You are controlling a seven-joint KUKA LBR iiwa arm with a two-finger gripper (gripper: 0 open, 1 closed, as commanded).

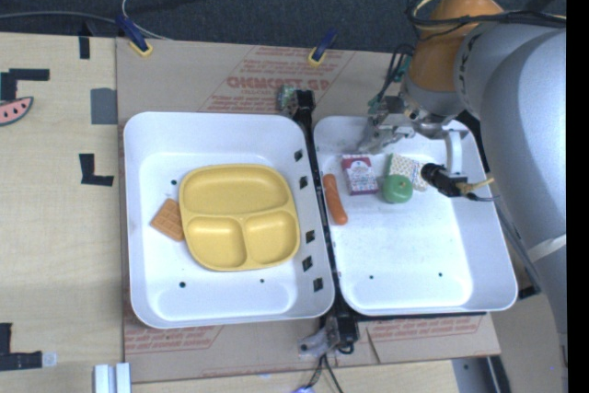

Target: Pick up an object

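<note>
Nearest us the right bin (433, 285) lies bare, further in we see a green round object (398, 189) beside a small red box (359, 174), and the gripper (385, 130) hovers above, so we judge the approach step, needing descent; its pincer state we cannot tell.

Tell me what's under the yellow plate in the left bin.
An orange cracker pokes out from under the yellow plate at its left edge. Anything else beneath it is covered.
</note>
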